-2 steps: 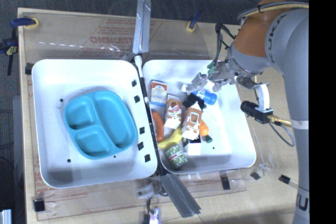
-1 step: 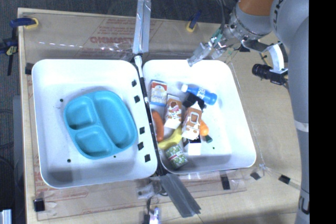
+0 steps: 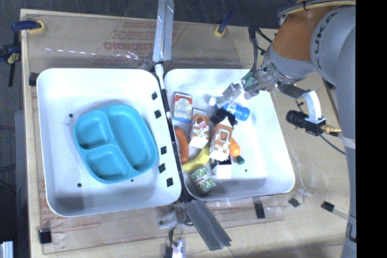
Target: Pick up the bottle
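Even, fairly bright overhead light falls around my jaws [image 3: 233,93], and the white bins [image 3: 266,160] below them look slightly washed out. Soft shadows pool along the bin walls left of my jaws. Plastic sheeting on the tabletop [image 3: 91,45] shows faint glare; detail is a little soft.

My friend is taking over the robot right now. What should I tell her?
The gripper is low over the right bin, near the back of the pile; whether it is open or shut can't be seen.
The bottle, with its blue cap, lies just below the gripper among cartons, a banana and a carrot.
The left bin holds a blue tray.
Done: arm is at the bottle.
Left: grip it and lift.
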You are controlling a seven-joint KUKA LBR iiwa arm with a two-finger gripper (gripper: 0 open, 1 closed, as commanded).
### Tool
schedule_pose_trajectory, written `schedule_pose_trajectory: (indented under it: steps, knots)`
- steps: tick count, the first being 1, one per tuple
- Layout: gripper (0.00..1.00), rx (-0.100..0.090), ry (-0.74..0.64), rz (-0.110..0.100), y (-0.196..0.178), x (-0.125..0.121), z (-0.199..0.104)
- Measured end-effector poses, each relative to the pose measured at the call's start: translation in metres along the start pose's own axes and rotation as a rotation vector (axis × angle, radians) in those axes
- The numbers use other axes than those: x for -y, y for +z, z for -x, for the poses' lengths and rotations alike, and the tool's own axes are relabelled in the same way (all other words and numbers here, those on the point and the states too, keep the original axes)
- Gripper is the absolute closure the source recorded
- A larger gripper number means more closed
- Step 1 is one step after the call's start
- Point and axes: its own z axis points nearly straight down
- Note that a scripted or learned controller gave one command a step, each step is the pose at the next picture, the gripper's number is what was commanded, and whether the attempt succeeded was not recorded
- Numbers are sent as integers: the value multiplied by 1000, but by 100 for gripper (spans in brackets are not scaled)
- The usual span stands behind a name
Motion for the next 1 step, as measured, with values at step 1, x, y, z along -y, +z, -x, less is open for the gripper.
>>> schedule_pose_trajectory:
  steps: [1]
  knots:
    - [0, -1, 14, -1, 5, 7, -2]
